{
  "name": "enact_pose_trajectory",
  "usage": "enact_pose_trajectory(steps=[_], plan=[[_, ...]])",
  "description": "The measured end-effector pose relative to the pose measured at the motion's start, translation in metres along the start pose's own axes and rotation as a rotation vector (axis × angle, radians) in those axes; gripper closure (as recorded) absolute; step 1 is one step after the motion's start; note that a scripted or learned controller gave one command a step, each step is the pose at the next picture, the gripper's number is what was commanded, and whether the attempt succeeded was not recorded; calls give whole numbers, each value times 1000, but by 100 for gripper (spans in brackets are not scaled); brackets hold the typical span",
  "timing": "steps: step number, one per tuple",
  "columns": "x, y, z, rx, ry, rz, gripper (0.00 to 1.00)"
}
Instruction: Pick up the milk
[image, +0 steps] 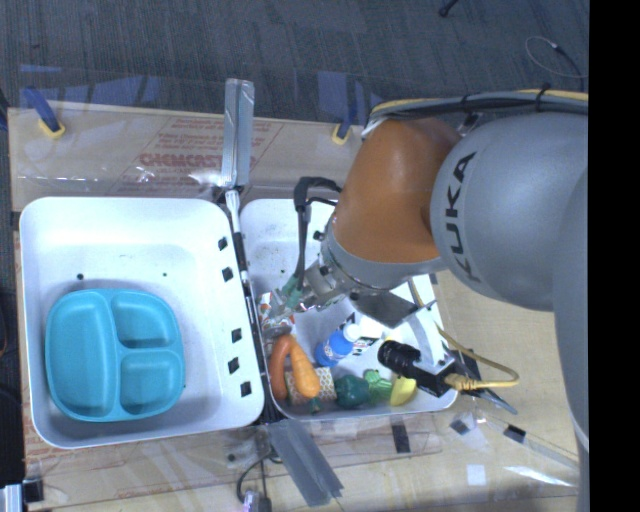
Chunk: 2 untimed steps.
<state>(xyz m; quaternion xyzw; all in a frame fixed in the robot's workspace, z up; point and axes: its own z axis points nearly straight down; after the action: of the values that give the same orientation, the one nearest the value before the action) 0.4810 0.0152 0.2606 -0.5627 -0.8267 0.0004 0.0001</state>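
Your gripper (300, 290) sits low in the right bin (262, 225), over the toy clutter; finger state I cannot tell; the milk (336, 347) is probably the blue-capped piece just beside it.

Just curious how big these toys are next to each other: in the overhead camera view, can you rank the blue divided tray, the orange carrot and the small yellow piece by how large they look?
Largest to smallest:
1. Blue divided plastic tray, by far.
2. Orange toy carrot.
3. Small yellow toy piece, partly hidden by a black part of the arm, so its full size is unsure.
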Motion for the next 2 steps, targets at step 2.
enact_pose_trajectory(steps=[2], plan=[[147, 52, 38, 2, 0, -281, 100]])
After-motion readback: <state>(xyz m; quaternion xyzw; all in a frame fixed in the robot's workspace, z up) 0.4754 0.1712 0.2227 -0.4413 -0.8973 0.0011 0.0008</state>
